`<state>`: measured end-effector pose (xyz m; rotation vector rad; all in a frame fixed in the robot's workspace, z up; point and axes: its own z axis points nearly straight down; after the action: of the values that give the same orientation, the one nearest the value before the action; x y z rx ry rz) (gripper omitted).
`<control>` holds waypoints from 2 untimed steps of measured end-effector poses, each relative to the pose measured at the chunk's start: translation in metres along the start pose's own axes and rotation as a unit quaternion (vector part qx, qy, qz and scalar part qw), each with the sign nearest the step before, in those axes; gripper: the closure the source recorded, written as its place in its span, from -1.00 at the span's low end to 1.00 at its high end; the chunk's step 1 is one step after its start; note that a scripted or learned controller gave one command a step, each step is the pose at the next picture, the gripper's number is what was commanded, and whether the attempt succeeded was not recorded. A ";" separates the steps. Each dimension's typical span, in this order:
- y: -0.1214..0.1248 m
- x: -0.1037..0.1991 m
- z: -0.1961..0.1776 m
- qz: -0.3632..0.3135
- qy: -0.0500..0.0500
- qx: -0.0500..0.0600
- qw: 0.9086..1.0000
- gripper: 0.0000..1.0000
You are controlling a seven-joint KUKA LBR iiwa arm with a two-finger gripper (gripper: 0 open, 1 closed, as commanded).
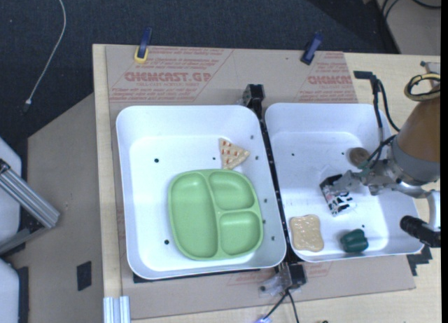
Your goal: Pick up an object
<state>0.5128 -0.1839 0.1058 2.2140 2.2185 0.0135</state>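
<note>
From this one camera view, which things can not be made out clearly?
- Gripper in the right bin: its black and white parts blur together, so the state of its tip is unclear, and whether it touches anything.
- Arm: cut off by the right edge.
- Small round brownish thing: too small to identify, partly behind the cables.
- Green object: too small to name.
- Cracker-like piece above the green tray: its pattern is too fine.

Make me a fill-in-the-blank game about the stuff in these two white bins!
1. The green divided plate lies in the ____ bin.
2. The waffle-patterned toy wedge sits just above the ____.
3. In the right bin, the tan toast slice lies to the left of a small ____ toy.
4. The gripper is over the ____ bin.

Missing words: left; plate; green; right
</note>
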 end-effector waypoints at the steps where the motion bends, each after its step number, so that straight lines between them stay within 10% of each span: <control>1: 0.003 0.001 -0.011 0.001 0.000 -0.005 1.000 1.00; 2: 0.011 0.003 -0.073 0.000 -0.002 0.002 1.000 1.00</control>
<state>0.5225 -0.1814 0.1794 2.2144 2.2187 0.0040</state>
